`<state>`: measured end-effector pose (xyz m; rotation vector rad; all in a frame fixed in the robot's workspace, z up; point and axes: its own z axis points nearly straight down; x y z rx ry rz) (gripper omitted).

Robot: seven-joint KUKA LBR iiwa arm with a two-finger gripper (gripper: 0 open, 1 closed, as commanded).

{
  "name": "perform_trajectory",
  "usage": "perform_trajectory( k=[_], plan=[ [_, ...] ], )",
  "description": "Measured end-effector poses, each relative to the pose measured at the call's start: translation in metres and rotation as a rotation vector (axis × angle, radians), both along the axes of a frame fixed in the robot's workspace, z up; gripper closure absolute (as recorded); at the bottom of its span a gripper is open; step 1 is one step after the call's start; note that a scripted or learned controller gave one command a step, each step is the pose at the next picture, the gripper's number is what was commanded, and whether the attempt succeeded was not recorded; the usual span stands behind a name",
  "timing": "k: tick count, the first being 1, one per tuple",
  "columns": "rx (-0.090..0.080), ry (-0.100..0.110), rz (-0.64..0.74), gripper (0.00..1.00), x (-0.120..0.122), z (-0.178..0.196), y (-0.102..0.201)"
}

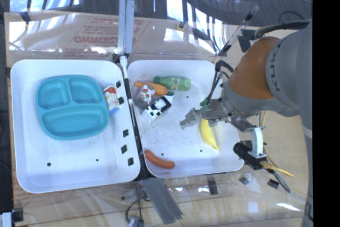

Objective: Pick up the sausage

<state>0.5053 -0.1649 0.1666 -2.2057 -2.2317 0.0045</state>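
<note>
The sausage (159, 160), reddish-brown and short, lies in the right bin (175, 138) close to its front left corner. My gripper (190, 118) hangs over the middle of that bin, above and to the right of the sausage and well apart from it. It is open with nothing between its fingers. The grey arm with its orange band (255, 80) reaches in from the right and covers the bin's right side.
A yellow banana (209, 134) lies just right of the gripper. At the back of the right bin are a green bottle (172, 83), a carrot (150, 86) and a black-and-white carton (159, 107). The left bin holds a blue divided plate (71, 106) and a small can (111, 99).
</note>
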Motion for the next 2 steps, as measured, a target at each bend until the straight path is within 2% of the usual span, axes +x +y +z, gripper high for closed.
perform_trajectory(
  k=[1, 2],
  plan=[
    [0.001, -0.001, 0.16, 0.0, -0.0247, -0.076, 0.0568],
    [0.002, -0.001, 0.164, 1.0, -0.0243, -0.0666, 0.0567]
  ],
)
